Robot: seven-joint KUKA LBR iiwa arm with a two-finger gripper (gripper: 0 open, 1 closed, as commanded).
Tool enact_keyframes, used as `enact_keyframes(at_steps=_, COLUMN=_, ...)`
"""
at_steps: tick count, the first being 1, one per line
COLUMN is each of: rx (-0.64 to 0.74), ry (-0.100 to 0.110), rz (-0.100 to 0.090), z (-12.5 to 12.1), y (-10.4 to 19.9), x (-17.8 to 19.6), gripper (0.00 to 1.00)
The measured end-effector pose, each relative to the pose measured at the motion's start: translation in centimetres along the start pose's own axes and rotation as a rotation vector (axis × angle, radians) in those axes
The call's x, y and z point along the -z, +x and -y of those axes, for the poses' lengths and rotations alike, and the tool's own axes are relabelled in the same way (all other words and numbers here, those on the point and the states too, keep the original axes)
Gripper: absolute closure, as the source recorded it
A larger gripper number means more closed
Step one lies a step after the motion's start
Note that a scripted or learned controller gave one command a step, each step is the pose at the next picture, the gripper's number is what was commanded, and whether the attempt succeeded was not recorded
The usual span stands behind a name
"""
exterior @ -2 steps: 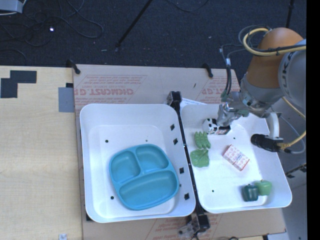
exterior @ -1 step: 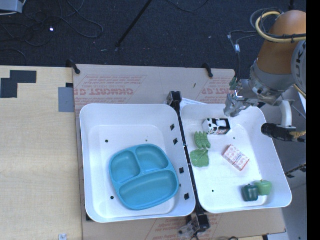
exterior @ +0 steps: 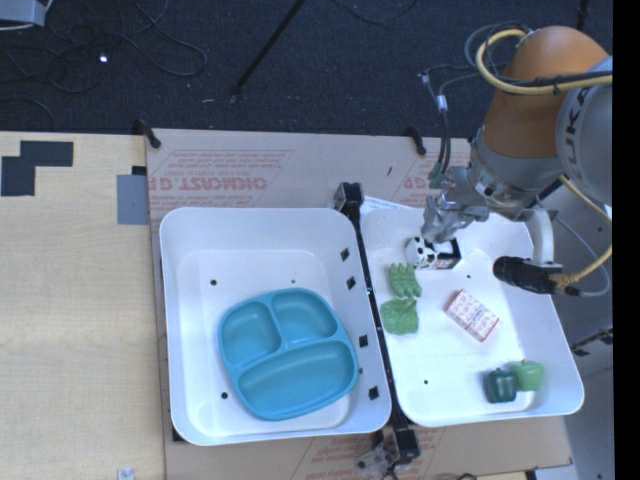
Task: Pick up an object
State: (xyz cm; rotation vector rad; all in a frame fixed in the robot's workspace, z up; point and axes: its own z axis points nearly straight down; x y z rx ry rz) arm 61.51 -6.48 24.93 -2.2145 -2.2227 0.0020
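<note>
My gripper (exterior: 438,240) hangs low over the far left part of the right bin (exterior: 545,353). Directly beneath its tip lies a small black-and-white object (exterior: 436,256), partly covered by the gripper. Two green leafy pieces (exterior: 403,298) lie just in front of it, near the bin's left wall. A red-and-white box (exterior: 471,315) rests in the middle of the bin. In the near right corner a dark green block (exterior: 499,385) sits beside a light green piece (exterior: 529,374).
The left bin (exterior: 190,268) holds a blue divided plate (exterior: 288,352). A black clip divider (exterior: 362,298) runs between the bins. A black cylindrical part (exterior: 525,273) and cables of the arm reach over the right bin's right side.
</note>
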Motion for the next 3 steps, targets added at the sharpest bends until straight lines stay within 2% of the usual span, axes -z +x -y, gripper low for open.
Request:
enact_keyframes(at_steps=1, rx=-0.001, ry=0.001, rz=0.0, z=2.4, y=4.1, x=0.4, gripper=1.0)
enact_keyframes(at_steps=2, rx=0.0, ry=0.003, rz=0.0, z=4.5, y=9.1, x=-1.5, gripper=1.0)
enact_keyframes(at_steps=3, rx=0.0, ry=0.002, rz=0.001, z=6.4, y=13.3, x=-1.0, gripper=1.0)
